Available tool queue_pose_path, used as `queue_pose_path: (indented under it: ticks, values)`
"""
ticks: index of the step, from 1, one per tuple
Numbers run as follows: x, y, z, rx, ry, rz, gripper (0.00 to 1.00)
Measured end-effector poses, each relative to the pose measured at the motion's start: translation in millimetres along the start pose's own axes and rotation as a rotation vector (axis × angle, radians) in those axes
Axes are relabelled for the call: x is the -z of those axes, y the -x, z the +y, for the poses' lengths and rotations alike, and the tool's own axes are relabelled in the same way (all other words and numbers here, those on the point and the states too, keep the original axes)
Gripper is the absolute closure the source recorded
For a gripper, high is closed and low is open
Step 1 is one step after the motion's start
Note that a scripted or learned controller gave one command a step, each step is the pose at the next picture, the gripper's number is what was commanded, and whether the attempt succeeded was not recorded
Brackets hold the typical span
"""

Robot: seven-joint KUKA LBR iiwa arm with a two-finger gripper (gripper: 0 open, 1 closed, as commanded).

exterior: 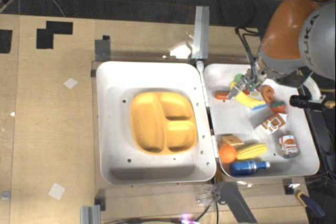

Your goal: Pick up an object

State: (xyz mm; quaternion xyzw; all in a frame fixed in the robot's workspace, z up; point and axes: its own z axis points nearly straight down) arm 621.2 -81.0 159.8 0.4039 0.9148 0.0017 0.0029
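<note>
My gripper (245, 83) hangs low over the back of the right bin (310, 165), beneath the grey arm with its orange band (286, 29). It sits right above a yellow banana-like toy (248, 100) and beside a red chili (222, 95). A small green part shows at the gripper's tip, and I cannot make out whether it belongs to the gripper or to a toy. An orange ring (268, 93) and a red fruit (278, 107) lie just to its right.
The right bin also holds a brown-and-white carton (273, 123), a small can (288, 145), a corn cob (251, 151), an orange (227, 154), a blue bottle (250, 167) and a tan block (231, 140). A yellow divided tray (163, 122) lies in the left bin (113, 113).
</note>
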Motion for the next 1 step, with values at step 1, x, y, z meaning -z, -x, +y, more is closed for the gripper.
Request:
queue_pose_path:
  ticks: [1]
  values:
    - [37.6, -29.8, 43.7, -0.615, -0.001, 0.000, 1.00]
